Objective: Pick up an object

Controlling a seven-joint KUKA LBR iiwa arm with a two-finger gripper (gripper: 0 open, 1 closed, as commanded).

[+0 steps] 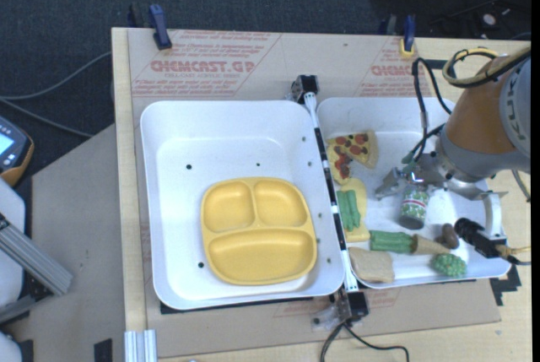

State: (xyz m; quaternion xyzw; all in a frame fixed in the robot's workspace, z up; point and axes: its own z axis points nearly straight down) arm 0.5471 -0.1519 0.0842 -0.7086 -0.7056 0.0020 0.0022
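Nearest the viewer, at the front edge of the right white bin (380, 111), lie a tan bread-slice toy (372, 265) and a green broccoli toy (450, 265). Just behind them we see a long green toy vegetable with a tan end (396, 242). Its long axis runs across the bin, with the tan end toward the view's right.

The tool (411, 186) hangs over the middle of this bin at the end of the grey arm with an orange band (481, 128). Directly beneath it is the small cylindrical can with a green and white label (414, 206), which we take as the task's thing. The can appears to stand roughly on end, its long axis pointing up toward the tool and its dark base toward the bin floor. The tool covers its top, so we cannot fix the tilt, and we cannot tell whether the tool is spread, pressed together or touching the can.

To the left are a flat yellow piece with a green strip (356, 213) against the bin's left wall and a toy pizza slice (354, 149) behind it. The left white bin (169, 149) holds a yellow divided plate (257, 229). Both bins rest on the pale worktop (211, 65).
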